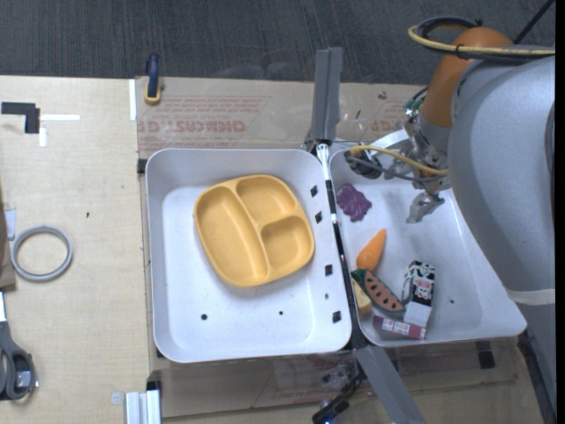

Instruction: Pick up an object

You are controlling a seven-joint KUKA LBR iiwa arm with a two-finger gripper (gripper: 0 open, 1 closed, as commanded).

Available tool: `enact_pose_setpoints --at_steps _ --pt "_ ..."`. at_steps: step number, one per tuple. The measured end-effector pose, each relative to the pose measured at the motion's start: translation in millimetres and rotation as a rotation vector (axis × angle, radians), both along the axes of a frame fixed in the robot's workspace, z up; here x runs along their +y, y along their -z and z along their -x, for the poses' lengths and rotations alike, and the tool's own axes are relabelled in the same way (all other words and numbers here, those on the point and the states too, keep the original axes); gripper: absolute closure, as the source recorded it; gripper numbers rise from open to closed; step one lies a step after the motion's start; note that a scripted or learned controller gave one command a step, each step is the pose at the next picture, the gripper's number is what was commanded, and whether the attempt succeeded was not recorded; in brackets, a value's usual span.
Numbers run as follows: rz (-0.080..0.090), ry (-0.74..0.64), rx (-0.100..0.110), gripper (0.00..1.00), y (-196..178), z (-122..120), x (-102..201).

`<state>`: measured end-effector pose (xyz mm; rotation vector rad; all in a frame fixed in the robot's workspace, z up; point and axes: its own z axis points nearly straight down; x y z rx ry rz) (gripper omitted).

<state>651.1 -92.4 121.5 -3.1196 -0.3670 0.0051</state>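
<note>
Nearest us, right bin [494,321]: one milk carton [419,283], one watermelon slice [381,291], one carrot [372,248], one purple grape bunch [353,202]; gripper [422,203] hovers beside the grapes, grasping nothing, jaw spacing we cannot tell. Left bin [168,263]: one yellow divided plate [253,229]. Wooden bench [71,175]: one grey tape ring [40,253]

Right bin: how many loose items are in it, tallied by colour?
Purple: 1, grape bunch
Orange: 1, carrot
Red and green: 1, watermelon slice
Black and white: 1, small carton
Dark red: 1, flat packet
Total: 5
</note>
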Motion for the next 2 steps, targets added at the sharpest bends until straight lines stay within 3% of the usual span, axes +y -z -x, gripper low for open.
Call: enact_pose_setpoints --at_steps 1,2 --pt "0.000 0.035 0.002 0.00 30.9 13.6 -25.3" --pt "-0.001 -0.003 -0.001 0.00 1.0 3.3 -5.7"
